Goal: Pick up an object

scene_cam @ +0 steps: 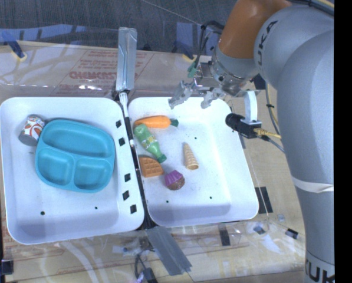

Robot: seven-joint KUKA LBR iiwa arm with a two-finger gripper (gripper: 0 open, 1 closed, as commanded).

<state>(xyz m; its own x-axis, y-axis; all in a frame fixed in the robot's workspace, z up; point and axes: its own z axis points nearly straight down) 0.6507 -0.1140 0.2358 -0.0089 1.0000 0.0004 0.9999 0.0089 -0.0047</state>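
Metal claw (pixel 193 97) spread, pinching nothing, poised over far edge of right bin (pixel 234 175). Just below: orange carrot (pixel 154 122), green bottle (pixel 148 141), waffle (pixel 150 166), cone (pixel 190 156), purple item (pixel 174 180). Left bin (pixel 22 205): blue tray (pixel 74 155).

The left shallow white bin (pixel 10 217) holds a blue plastic divided tray (pixel 74 155); the right shallow white bin (pixel 234 187) holds an orange toy carrot (pixel 154 122) — behind a green toy bottle (pixel 148 141) and a tan ridged cone (pixel 190 156).

A blue tray (pixel 74 155) lies in the left bin (pixel 22 214).
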